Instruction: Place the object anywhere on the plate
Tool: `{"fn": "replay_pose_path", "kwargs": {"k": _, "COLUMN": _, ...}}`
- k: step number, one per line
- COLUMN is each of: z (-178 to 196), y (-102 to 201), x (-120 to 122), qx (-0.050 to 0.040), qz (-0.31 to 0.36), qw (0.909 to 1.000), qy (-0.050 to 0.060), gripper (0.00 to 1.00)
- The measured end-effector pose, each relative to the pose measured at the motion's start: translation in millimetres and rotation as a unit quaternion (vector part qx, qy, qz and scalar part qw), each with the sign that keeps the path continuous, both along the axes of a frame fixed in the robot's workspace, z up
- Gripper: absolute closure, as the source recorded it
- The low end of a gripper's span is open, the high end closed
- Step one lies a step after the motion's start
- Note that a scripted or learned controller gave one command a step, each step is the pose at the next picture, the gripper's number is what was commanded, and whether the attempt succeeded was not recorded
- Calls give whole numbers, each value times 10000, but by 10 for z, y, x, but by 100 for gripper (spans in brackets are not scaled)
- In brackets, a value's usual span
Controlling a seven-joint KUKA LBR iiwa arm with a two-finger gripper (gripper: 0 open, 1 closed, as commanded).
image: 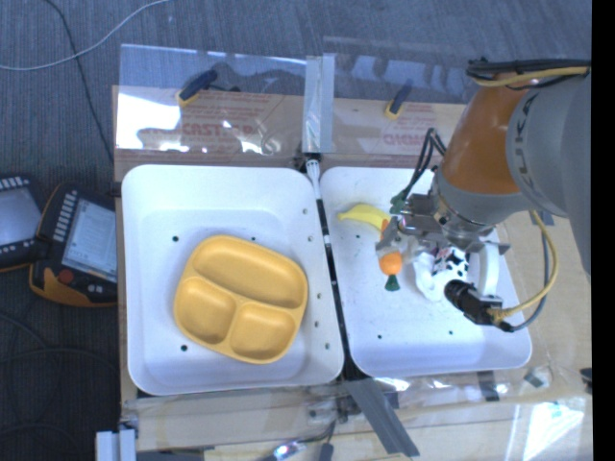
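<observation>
we find the gripper point(430, 248) low among toys right of the yellow plate point(241, 298), beside a banana point(361, 216), presumably seeking a pick; its state we cannot tell.

Arm point(538, 142): big rounded grey link at upper right, smooth matte shell, w/ a thin dark seam line curving across it. Orange band point(480, 147) below that, wide, glossy, tapering toward the wrist. Wrist flange grey, round, darker ring underneath. Gripper point(434, 248) is a cluttered metal/silver block w/ small dark parts and bits of colored wiring. White bracket on its right side. Black cylindrical connector point(468, 301) at lower end w/ yellow cable point(536, 296) looping out to the right and back up. Thin black cables run along the orange band's left edge. Black+yellow cable at top of arm.
</observation>
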State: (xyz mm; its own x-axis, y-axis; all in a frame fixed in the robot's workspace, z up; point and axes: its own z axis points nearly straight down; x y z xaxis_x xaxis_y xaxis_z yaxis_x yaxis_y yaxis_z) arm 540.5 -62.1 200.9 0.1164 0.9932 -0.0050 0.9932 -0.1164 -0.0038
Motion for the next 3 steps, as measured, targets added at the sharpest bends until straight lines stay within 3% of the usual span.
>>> {"fn": "replay_pose_path", "kwargs": {"k": 1, "z": 12, "y": 787, "x": -375, "qx": 22, "qz": 701, "qw": 9975, "qy": 2, "gripper": 100}}
{"fn": "replay_pose_path", "kwargs": {"k": 2, "z": 12, "y": 785, "x": -375, "qx": 23, "qz": 697, "qw": 9976, "qy": 2, "gripper": 0}}
{"fn": "replay_pose_path", "kwargs": {"k": 3, "z": -188, "y": 1095, "x": -433, "qx": 21, "qz": 409, "qw": 9992, "qy": 5, "gripper": 0}}
